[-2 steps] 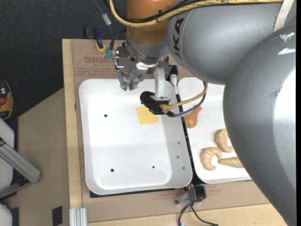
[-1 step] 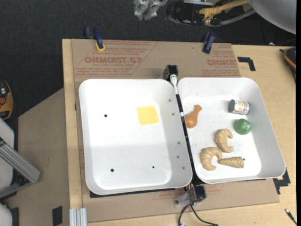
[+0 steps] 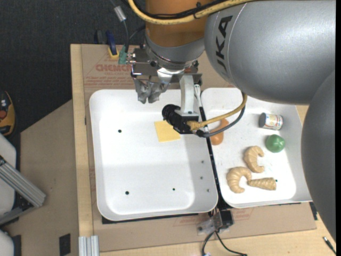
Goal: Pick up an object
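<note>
Closest to the camera, the right bin (image 3: 298,195) has two croissants (image 3: 238,178) and (image 3: 254,158) plus a small tan cone-shaped piece (image 3: 262,183). A green ball (image 3: 275,143) and a little can (image 3: 271,121) lying on its side sit further back, and something orange (image 3: 217,138) peeks out by the divider. The left bin (image 3: 144,191) has a flat yellow square (image 3: 168,131), kinda cheese-slice looking. The gripper (image 3: 149,95) hangs over that bin's far rim, fingers drawn close together with nothing between them, a bit apart from the square.
</note>
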Controlling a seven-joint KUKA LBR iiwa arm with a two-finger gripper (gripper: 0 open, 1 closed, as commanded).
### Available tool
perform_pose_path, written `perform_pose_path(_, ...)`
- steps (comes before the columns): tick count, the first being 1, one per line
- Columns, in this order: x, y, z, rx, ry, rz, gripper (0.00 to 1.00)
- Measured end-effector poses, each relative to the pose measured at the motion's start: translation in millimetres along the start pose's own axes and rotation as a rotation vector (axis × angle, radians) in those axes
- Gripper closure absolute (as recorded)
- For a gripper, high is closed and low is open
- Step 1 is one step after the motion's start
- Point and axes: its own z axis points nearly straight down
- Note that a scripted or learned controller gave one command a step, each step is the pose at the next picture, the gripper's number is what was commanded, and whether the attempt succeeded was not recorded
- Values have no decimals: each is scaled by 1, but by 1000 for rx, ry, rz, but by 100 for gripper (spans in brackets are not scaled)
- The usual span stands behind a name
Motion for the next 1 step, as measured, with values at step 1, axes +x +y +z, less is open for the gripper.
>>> perform_pose_path(1,0,-30,23,-12,5,-1,100)
